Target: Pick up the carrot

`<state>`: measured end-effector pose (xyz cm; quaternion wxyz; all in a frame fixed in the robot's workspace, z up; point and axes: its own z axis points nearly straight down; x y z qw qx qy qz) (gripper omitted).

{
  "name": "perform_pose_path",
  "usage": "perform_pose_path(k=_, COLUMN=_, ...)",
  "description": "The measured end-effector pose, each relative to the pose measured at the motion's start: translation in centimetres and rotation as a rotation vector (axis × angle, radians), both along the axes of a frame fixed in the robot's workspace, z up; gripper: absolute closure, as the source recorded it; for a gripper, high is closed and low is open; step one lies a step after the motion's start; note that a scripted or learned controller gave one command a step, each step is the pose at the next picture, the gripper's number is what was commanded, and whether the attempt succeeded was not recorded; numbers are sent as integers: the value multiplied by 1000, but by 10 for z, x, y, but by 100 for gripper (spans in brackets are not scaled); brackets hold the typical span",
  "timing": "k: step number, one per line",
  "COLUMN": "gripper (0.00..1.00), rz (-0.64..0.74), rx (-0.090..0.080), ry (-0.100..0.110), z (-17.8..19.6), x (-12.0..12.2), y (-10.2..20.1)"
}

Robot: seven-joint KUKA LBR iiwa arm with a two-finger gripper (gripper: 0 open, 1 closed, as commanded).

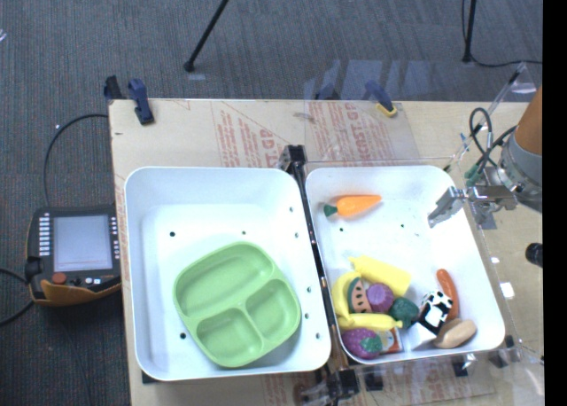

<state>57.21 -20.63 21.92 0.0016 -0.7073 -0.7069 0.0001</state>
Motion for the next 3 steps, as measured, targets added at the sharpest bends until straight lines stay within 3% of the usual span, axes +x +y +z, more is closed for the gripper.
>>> perform_pose_path(k=1, gripper=0, rz=-169, rx=2, ry=-1, z=-134, x=71, y=38)
perform_pose_path(k=2, gripper=0, rz=-278, rx=3, ry=7, z=-133, x=72, y=119)
perform_pose_path(k=3, gripper=0, rz=-558, rx=-2, ry=9, z=-133, x=70, y=114)
